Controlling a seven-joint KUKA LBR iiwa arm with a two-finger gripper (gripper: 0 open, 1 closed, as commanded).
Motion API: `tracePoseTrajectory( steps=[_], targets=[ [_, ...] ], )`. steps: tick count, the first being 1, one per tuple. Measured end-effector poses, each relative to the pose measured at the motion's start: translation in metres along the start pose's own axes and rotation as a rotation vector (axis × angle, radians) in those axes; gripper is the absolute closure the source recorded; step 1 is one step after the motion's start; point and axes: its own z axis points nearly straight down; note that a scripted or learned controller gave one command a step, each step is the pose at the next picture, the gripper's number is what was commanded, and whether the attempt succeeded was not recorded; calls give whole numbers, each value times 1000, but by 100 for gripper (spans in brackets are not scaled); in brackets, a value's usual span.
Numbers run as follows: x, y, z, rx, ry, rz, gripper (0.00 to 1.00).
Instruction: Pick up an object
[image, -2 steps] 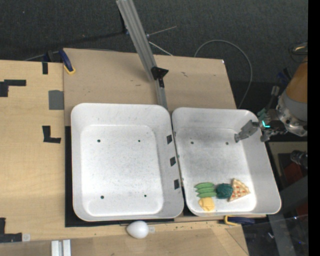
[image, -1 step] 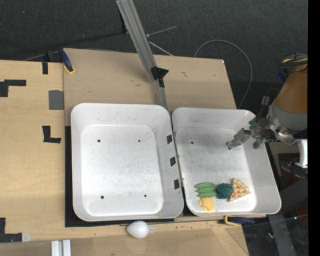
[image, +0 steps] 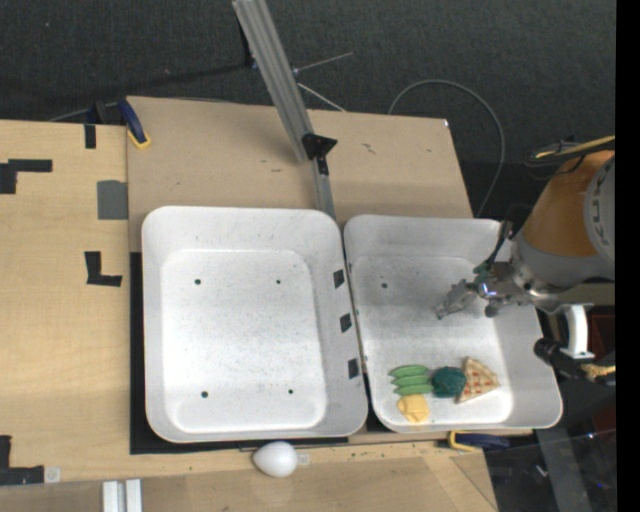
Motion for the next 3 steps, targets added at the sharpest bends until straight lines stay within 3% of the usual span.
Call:
tracePoseTrajectory(
  steps=[1, 2, 3],
  targets=[
    [0, 0, 28, -7, -3, 0, 0],
    [1, 1, 17, -7, -2, -1, 100],
    [4, 0, -25, -11, -2, 0, 100]
  ],
)
